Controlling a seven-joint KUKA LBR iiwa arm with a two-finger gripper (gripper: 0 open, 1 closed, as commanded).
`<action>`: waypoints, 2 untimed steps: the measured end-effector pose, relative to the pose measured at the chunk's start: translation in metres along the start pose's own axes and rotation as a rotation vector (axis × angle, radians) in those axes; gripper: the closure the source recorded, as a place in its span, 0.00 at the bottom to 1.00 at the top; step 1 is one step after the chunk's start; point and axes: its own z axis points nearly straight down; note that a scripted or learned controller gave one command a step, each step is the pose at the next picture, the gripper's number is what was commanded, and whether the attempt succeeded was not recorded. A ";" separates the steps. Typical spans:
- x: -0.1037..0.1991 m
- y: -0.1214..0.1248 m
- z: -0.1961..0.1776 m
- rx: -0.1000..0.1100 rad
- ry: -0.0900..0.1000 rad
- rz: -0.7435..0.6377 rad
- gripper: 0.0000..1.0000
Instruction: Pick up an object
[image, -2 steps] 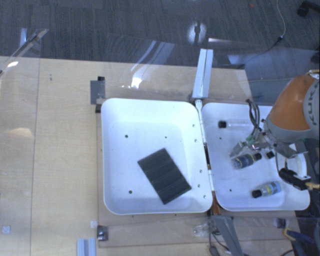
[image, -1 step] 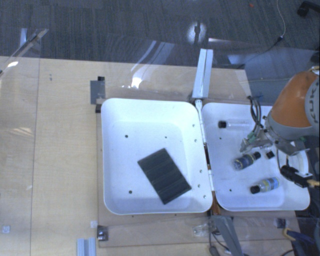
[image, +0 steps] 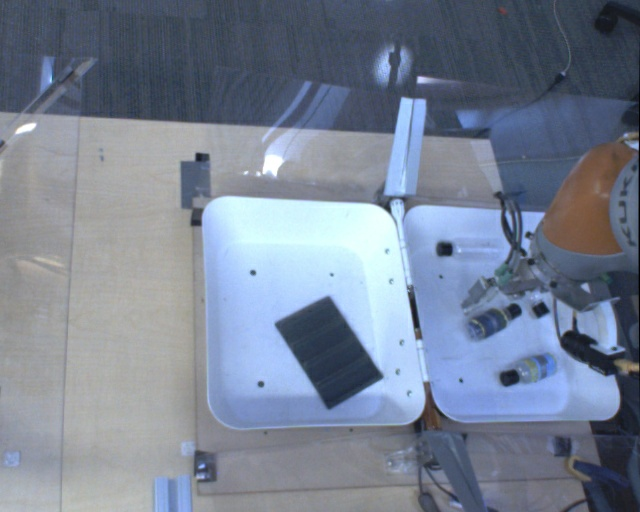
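The gripper (image: 497, 290) hangs low in the right bin (image: 450, 395), its fingers spread apart with nothing between them. Just below it, close to touching, lies a small dark bottle (image: 493, 321), tilted on its side. A second bottle with a black cap (image: 529, 371) lies further toward the right bin's near wall. A clear tube with a dark end (image: 465, 247) rests near the right bin's far wall. A dark ribbed slab (image: 328, 351) lies in the left bin (image: 230, 390), well apart from the right bin's 3 things.
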 end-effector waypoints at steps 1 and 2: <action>-0.007 -0.049 0.014 -0.001 -0.002 0.062 0.00; -0.015 -0.086 0.013 -0.003 -0.005 -0.252 0.00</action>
